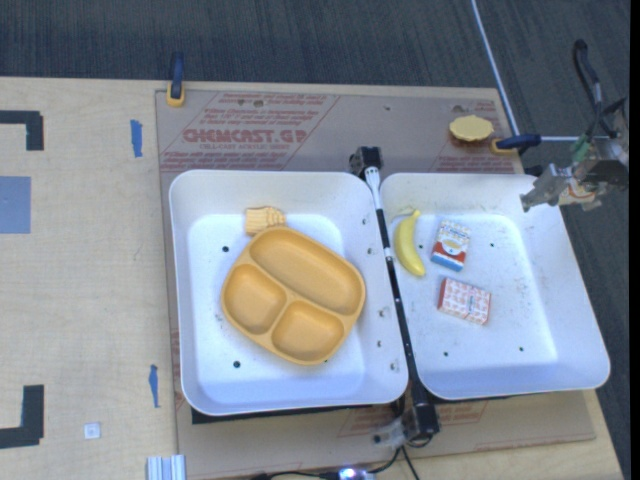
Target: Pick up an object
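Camera view puts the gripper (533,199) at the right bin's (560,363) far right rim; whether its jaws are parted I cannot tell. Candidates lie left: banana (407,245), carton (451,246), patterned packet (464,300). Best to centre over one, then descend squarely.

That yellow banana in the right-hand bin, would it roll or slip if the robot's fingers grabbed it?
The banana lies flat on its curved side, so it would likely pivot rather than roll. Its smooth, rounded, tapering skin may slip between fingers. It looks like a toy, so probably light and stiff.
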`<action>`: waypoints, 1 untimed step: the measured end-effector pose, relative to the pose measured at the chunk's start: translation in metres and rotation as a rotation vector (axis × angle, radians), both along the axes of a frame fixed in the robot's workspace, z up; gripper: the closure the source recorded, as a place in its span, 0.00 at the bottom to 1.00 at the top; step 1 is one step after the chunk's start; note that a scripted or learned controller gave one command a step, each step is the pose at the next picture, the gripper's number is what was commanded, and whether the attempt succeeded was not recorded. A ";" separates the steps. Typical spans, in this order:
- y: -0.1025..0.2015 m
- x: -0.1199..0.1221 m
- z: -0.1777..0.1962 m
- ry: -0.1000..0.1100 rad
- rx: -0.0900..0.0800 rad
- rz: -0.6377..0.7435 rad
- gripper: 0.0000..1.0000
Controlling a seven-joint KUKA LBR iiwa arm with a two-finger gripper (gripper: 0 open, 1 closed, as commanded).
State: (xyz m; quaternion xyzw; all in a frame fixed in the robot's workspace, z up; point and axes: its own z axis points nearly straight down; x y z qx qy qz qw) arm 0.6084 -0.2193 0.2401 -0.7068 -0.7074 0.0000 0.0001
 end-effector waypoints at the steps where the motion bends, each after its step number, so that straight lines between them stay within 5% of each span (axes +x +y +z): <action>1: 0.013 0.007 -0.139 -0.003 0.000 0.001 0.00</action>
